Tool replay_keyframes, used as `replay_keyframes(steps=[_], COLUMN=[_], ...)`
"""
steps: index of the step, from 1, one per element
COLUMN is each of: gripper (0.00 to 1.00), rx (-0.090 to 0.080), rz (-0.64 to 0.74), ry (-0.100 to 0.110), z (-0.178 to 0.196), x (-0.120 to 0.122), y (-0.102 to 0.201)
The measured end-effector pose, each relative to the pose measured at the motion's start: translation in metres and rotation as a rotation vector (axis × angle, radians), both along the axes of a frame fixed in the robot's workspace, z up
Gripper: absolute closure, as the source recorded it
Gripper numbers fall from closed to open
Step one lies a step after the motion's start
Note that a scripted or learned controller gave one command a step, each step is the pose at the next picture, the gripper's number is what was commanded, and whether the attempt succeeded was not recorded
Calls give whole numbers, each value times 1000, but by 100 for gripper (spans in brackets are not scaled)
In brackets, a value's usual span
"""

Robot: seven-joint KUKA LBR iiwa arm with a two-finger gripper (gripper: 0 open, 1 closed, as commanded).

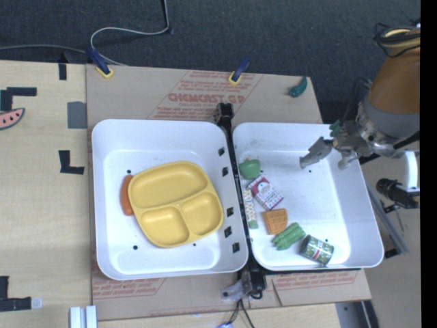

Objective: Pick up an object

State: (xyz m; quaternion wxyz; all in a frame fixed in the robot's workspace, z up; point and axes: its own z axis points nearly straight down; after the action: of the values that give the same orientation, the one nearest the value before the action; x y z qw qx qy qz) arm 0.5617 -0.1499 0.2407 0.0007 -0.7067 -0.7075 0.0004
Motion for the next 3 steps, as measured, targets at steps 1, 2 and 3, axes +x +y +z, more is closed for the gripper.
replay_keyframes(steps=[1,2,3], gripper=[0,0,0], rx=[0,-9,1], rz=[-1,-4,7], ry=[-1,-11,44], z=[-149,-153,-157], x=[14,-16,87], y=[-21,23,49])
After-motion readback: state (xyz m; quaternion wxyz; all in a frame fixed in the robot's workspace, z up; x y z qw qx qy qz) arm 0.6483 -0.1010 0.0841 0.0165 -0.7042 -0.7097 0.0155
